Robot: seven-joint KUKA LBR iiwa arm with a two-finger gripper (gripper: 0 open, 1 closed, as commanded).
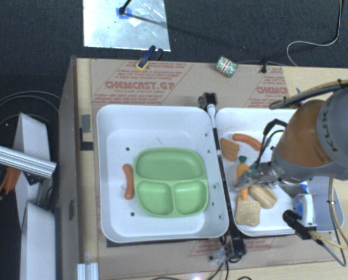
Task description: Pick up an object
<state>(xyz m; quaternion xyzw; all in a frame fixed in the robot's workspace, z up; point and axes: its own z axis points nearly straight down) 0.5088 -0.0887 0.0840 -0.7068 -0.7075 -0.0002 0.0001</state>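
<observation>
Gripper (248, 179) hovering low in right bin (282, 229) w/ jaws parted, holding nothing, approaching bun (263, 195); next: descending, closing on it.

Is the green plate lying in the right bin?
No, the green plate lies in the left bin, with a sausage beside it on its left.
</observation>
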